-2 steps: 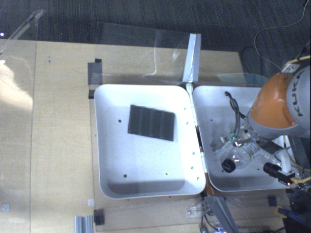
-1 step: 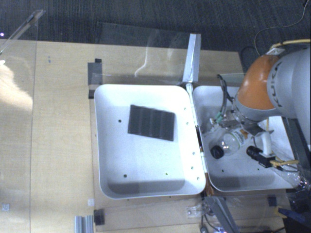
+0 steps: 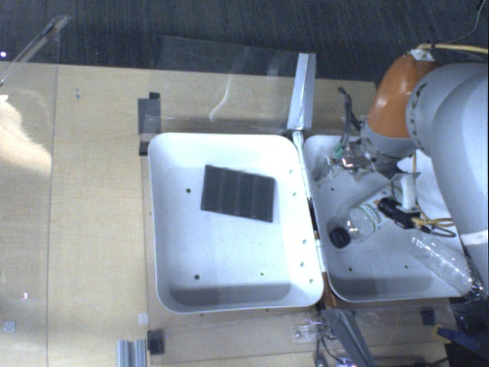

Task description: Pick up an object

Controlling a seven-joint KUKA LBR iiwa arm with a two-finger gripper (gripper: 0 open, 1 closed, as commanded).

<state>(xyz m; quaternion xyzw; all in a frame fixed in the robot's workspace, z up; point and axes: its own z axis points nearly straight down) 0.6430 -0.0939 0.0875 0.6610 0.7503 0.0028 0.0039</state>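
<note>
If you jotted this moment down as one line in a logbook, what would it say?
arm: over right bin | gripper: at bin's back | bottle: lying in right bin, not held | dark pad: left bin

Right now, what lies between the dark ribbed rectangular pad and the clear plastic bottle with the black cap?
In the camera view, bare white bin floor, then the two bins' adjoining rims, separate the pad from the bottle.
</note>
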